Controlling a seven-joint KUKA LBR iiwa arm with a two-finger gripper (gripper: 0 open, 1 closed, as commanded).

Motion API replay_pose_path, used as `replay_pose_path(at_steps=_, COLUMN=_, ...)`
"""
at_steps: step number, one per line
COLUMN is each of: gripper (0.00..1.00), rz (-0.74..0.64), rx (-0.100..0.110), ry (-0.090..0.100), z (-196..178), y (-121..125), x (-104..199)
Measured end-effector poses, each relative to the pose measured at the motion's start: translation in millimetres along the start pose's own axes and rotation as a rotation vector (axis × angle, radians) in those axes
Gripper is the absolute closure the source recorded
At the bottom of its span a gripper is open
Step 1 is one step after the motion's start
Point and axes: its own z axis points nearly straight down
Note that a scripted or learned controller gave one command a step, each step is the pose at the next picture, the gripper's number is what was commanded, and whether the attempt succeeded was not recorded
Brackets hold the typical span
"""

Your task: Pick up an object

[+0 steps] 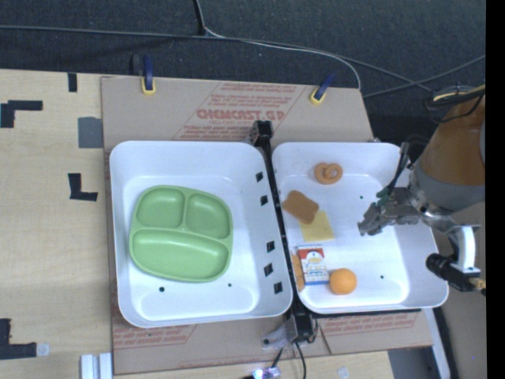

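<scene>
In the right bin (371, 168) lie an orange ring-shaped doughnut (328, 172), a brown bread-like piece (300, 206), a yellow cheese slice (318, 227), a small red-and-white box (312, 264) and an orange ball (342, 281). My gripper (372, 223) hangs over the right side of this bin, to the right of the yellow slice and above the orange ball. Nothing shows between its fingers.
The left bin (126, 164) holds a green divided plate (181, 233). A black divider (272, 212) runs between the bins. Both stand on a cardboard sheet (237, 109) clamped at the back. The arm's grey and orange body (458, 156) fills the right side.
</scene>
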Motion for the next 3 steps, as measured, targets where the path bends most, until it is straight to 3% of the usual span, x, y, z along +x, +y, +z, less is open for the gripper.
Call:
replay_pose_path(at_steps=1, gripper=1.00, rz=0.000, rx=0.000, ry=0.000, z=-51.6, y=1.4, x=0.3)
replay_pose_path(at_steps=3, gripper=1.00, rz=-0.006, rx=0.006, ry=0.003, z=-50.3, y=26.7, x=122.3)
